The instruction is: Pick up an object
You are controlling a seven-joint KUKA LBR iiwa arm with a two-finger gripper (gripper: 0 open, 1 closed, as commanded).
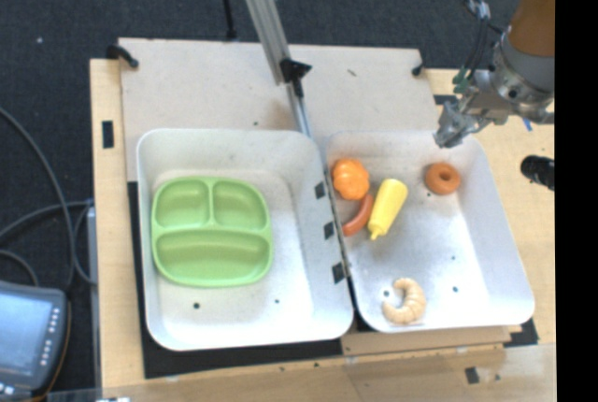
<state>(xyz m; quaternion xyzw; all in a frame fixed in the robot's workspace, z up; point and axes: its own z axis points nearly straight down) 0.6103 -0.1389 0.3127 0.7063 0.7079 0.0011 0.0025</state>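
A: Where is the gripper (pixel 449 135)?

B: It hangs over the far edge of the right bin (pixel 486 260), at the end of the grey arm (pixel 523 54) that reaches in from the right. The orange band sits above the wrist.

A: Are its fingers released or clenched?

B: I cannot tell. The tip is small and dark against the bin's rim, and nothing shows between the fingers.

A: What lies in that bin?

B: Five things. A brown doughnut (pixel 442 178) lies near the far right corner, just below the gripper tip but apart from it. An orange (pixel 350 179) sits near the far left corner, close to the wall between the bins. A yellow corn cob (pixel 387 208) lies at a slant beside it, and a red sausage (pixel 357 217) curves beneath the orange, touching the cob's lower end. A pale croissant (pixel 405 300) lies alone near the front edge, well apart from the others.

A: And the left bin (pixel 187 157)?

B: It holds a green divided plate (pixel 212 231), flat on the floor of the bin, with two small compartments at the far side and one long one at the near side.

A: Anything else about?

B: A metal rail (pixel 264 7) slants down from the top to the gap between the bins, and a small screen (pixel 28 335) sits at the lower left, off the bench (pixel 374 78).
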